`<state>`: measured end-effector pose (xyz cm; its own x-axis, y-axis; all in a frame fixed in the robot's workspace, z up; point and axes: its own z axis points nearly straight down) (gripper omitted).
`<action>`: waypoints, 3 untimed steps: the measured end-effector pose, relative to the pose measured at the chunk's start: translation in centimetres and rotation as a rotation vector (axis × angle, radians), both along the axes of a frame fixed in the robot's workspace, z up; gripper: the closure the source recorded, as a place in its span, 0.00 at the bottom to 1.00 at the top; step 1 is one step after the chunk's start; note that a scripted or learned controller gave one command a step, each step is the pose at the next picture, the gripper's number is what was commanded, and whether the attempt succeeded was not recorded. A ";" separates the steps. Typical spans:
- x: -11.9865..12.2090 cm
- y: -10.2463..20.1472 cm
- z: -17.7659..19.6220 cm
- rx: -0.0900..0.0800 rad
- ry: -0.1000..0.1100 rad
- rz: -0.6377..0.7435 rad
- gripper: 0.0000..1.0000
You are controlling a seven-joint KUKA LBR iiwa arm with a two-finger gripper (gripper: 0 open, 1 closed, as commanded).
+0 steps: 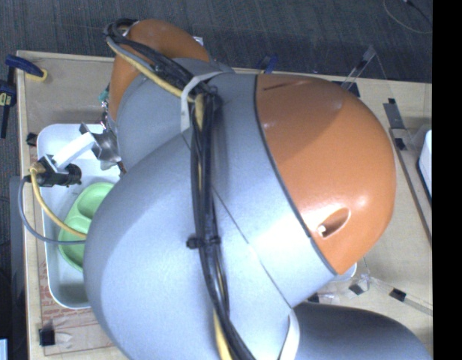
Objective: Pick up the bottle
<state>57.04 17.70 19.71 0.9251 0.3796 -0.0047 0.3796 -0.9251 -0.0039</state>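
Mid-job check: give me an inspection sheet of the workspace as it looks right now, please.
Surface: wooden bench with a white bin at the view's left; the arm covers most of the rest.
Job's things: no bottle can be made out; a green object lies in the bin, partly behind the arm, and what it is cannot be told.
Clutter: nothing seen.
Grippers: gripper low over the bin's far end.
Cables: black and yellow bundle runs along the arm; a yellow hose loops over the bin.
Surroundings: dark carpet; blue clamps on the bench's left edge.
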 end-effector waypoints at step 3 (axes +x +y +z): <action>-4.7 -4.4 -10.3 0.003 0.003 0.592 0.00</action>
<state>52.33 13.32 9.41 0.5563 0.8310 -0.0048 0.8310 -0.5563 -0.0078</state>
